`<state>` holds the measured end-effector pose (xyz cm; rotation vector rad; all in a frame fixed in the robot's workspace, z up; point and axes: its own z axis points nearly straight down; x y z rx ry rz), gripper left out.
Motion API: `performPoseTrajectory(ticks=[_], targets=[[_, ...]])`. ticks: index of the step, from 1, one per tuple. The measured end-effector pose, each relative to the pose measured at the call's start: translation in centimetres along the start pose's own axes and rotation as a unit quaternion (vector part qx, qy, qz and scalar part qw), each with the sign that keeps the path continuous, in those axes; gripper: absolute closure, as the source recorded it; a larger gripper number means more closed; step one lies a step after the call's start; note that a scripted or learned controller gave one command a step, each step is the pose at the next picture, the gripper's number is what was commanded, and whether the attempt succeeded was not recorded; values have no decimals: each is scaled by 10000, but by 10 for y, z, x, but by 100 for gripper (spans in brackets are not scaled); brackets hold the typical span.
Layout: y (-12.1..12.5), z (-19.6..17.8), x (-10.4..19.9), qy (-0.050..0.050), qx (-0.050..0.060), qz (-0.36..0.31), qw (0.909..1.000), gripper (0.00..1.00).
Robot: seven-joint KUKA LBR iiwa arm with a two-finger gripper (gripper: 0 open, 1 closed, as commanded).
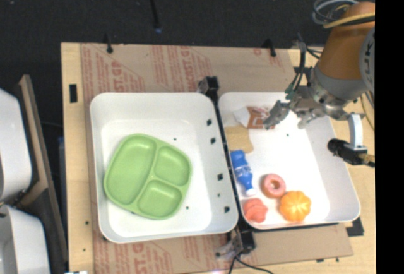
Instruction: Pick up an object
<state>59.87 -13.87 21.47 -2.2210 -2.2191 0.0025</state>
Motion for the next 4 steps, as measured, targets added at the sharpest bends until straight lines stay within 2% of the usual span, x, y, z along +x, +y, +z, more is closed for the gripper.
performPoseTrajectory(ticks=[1,2,3,4], targets=[[-79,94,-51,12,42,32,10000,0],[37,117,-54,0,-2,-13,10000,0],[60,118,-41,0,43,17,10000,0],[-17,116,-19,4,7,5,10000,0]])
